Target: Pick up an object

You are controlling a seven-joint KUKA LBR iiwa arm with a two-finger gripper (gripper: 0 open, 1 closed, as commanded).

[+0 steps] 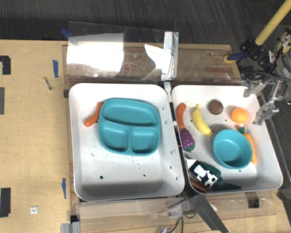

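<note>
My gripper hangs over the right edge of the right bin, open, its two grey fingers apart with nothing between them. Just left of it lies an orange. Further into that bin are a brown ball, a banana, an orange sausage, a purple fruit and a teal bowl. A carrot lies against the bowl's right side. A black and white toy sits at the front.
The left bin holds a teal divided plate and an orange sausage by its left side. A clear plastic sheet stands behind the bins. Cables and a yellow bar crowd the upper right.
</note>
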